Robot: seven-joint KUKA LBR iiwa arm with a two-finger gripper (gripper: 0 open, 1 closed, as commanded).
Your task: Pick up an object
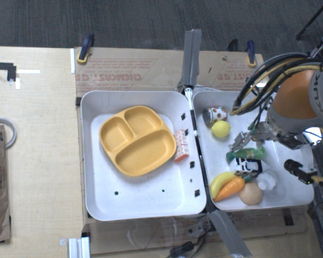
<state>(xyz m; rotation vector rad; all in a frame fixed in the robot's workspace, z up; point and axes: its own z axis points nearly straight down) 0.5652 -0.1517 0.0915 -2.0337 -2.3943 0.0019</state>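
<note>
My gripper point(241, 142) is low inside the right bin point(296, 198), reaching in from the right. It hovers just above a green object point(247, 154), which lies beside a black and white item point(247, 166). A yellow ball point(220, 129) and a small patterned cup point(217, 114) sit to the gripper's upper left. A banana point(220, 180), a carrot point(230, 188) and a tan egg-shaped thing point(251, 194) lie at the bin's front. Whether anything is between the gripper's tips is hidden by its own body.
The left bin point(97, 192) holds a yellow divided plate point(138, 140) and a small pink-orange packet point(181, 145) near the divider. A clear cup point(267, 183) lies by the egg-shaped thing. Cables and the arm's orange band point(293, 94) hang over the right bin's far side.
</note>
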